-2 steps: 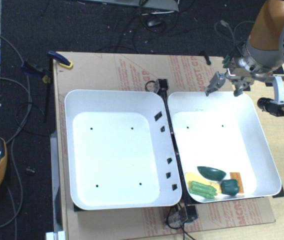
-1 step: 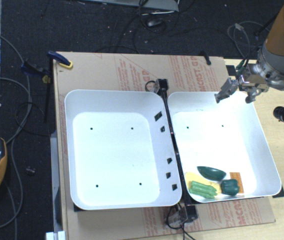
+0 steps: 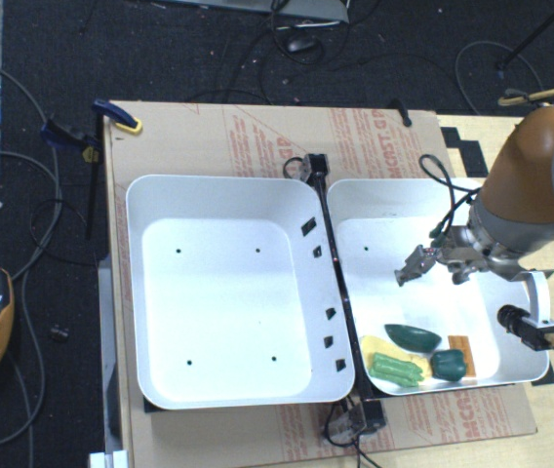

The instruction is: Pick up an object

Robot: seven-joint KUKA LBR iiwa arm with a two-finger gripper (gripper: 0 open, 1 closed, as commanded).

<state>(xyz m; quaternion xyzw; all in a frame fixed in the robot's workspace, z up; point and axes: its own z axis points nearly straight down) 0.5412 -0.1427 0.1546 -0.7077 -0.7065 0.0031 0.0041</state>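
Note:
Several small objects lie at the front of the right bin [image 3: 384,213]: a dark green oval piece [image 3: 414,337], a light green ridged piece [image 3: 394,369], a teal lump [image 3: 448,365] and an orange block [image 3: 460,346]. My gripper [image 3: 437,269] hangs over the middle of the right bin, above and behind that cluster. Its two fingers are spread apart, open, with nothing between them. The grey and orange arm [image 3: 535,178] comes in from the right.
The left bin [image 3: 160,203] sits beside the right one, with a black divider [image 3: 331,261] between them. Both rest on a cardboard-covered bench [image 3: 257,130]. Cables and a blue clamp [image 3: 116,117] lie around the bench's edges.

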